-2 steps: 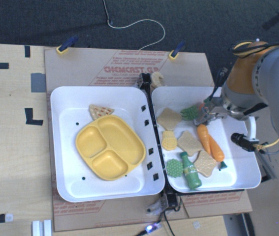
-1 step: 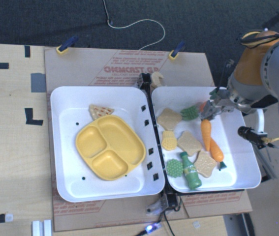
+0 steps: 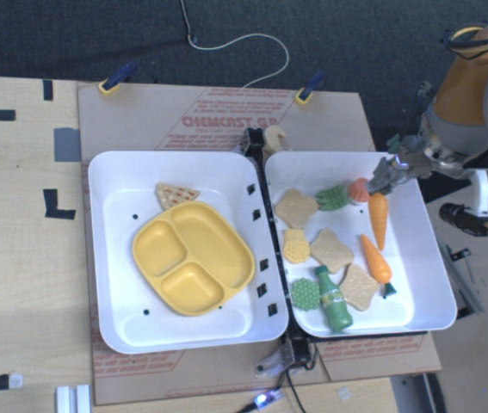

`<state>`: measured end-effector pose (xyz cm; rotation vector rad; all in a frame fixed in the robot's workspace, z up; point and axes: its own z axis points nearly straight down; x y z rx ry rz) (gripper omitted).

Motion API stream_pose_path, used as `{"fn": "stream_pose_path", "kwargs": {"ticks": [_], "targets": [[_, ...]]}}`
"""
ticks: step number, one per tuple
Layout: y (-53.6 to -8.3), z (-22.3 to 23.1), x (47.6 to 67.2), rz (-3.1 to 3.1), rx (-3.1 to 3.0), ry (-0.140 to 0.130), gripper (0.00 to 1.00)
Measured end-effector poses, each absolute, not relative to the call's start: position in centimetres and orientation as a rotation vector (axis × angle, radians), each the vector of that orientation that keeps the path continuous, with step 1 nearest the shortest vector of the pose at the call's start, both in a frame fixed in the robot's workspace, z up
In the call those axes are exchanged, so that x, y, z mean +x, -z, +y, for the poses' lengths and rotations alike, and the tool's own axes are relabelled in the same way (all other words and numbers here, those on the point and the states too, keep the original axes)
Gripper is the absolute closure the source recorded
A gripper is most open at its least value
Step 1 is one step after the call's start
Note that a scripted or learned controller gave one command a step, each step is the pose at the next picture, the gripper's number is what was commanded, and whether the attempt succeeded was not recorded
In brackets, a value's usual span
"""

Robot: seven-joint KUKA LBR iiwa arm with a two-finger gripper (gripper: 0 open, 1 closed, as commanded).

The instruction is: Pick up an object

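Cardboard sheet [image 3: 226,119] under two white bins [image 3: 110,170]

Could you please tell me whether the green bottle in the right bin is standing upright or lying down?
Lying down: the green bottle rests lengthwise on the right bin floor.

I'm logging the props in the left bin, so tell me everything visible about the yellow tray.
The yellow tray is a rounded-corner plate that looks like matte plastic, moulded into three compartments: one long one along its upper right side and two smaller ones along its lower left side. It lies flat and upright on the floor of the left bin, turned at a diagonal. Nothing sits in its compartments. A tan, waffle-patterned wedge lies at its upper edge, seemingly touching the rim.
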<state>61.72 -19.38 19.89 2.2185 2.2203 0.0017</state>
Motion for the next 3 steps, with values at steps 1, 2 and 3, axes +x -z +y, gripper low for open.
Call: {"fn": "stream_pose_path", "kwargs": {"ticks": [1,2,3], "targets": [[-22.6,-19.3,61.8,2.222,2.219,-0.001,1.0],[-22.7,-15.9,59.2,2.226,2.219,0.002,1.0],[-23.4,-11.4,55.5,2.228,2.22,0.003,1.0]]}}
